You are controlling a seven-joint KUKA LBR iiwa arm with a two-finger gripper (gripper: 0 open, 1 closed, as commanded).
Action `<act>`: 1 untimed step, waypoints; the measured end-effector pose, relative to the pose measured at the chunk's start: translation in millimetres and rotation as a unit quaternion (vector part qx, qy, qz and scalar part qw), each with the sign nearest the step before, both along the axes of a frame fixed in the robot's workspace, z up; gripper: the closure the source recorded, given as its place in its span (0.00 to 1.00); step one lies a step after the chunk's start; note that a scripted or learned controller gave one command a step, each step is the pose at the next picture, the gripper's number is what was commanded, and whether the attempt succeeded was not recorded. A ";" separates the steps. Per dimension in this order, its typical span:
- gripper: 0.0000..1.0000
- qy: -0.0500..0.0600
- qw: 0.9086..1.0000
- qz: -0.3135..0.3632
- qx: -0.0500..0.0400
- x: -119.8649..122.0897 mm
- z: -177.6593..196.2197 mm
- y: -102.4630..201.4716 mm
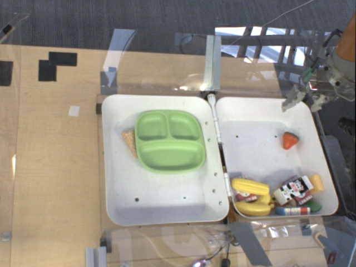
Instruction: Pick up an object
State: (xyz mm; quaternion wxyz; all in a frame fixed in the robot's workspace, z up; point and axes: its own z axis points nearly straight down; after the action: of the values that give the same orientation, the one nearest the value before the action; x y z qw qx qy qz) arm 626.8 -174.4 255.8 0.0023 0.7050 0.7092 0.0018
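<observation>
Item: small red plastic strawberry [290, 140], lying alone in the right white bin [256, 154], upper right. Judged light, rigid, slick; best pinched across its body. Gripper [305, 97] hovered at the bin's far corner, fingers apart, empty.

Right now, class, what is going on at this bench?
A grey robot arm reaches in from the right, its gripper at the far right corner of the right bin, holding nothing. That bin holds a strawberry, with a banana and small items heaped along its near edge. The left bin holds a green divided plate. Nothing has been picked up yet.
</observation>
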 end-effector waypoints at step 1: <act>0.00 -0.001 0.988 0.157 -0.001 40.3 -70.2 12.7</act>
State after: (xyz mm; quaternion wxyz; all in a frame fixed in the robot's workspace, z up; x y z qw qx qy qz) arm 667.0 -161.7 185.6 0.0031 0.5852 0.8109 0.0019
